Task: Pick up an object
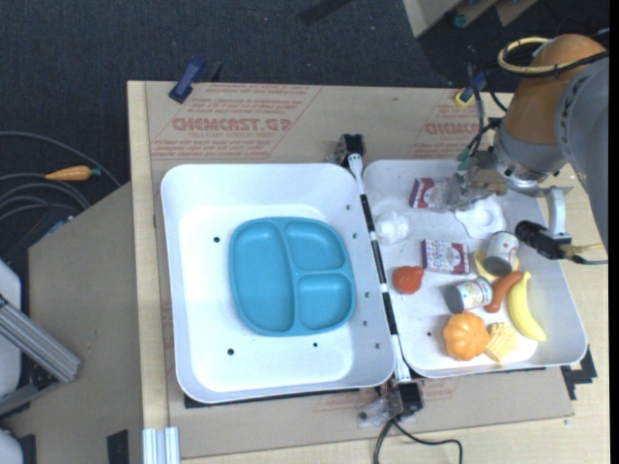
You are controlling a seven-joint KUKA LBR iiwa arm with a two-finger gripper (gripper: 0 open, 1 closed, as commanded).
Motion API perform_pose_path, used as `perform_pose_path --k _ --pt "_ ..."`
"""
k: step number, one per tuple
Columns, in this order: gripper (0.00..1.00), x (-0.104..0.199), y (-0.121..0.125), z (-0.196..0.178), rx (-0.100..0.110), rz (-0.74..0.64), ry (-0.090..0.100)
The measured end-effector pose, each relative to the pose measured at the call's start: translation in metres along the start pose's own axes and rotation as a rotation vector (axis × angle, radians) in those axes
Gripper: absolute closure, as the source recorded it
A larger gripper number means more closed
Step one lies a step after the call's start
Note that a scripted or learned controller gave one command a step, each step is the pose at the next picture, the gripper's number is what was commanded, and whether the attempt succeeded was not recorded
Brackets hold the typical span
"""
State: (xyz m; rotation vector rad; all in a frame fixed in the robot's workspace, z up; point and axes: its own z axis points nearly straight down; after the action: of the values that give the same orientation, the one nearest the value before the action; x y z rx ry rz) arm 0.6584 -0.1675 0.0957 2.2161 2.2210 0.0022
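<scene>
The right bin holds several small items: a red and white packet at the back, a second red packet, a red tomato-like piece, a tin can, a small jar, a banana, an orange pumpkin and a yellow cracker. My gripper hangs low over the bin's back part, just right of the red and white packet and above a white crumpled piece. Nothing is visibly held.
The left bin carries a blue divided plate. Another white crumpled piece lies by the divider between the bins. The grey and orange arm comes in from the upper right. Cables lie off the bench at left.
</scene>
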Motion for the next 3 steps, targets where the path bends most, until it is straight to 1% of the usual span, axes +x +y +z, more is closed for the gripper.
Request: perform_pose_path --k 1,2,3 --pt "0.00 0.000 0.000 0.000 0.001 0.000 0.000" --pt "0.00 0.062 0.008 0.011 0.006 0.001 0.004" --pt "1.00 0.061 0.008 0.001 0.009 0.001 0.003"
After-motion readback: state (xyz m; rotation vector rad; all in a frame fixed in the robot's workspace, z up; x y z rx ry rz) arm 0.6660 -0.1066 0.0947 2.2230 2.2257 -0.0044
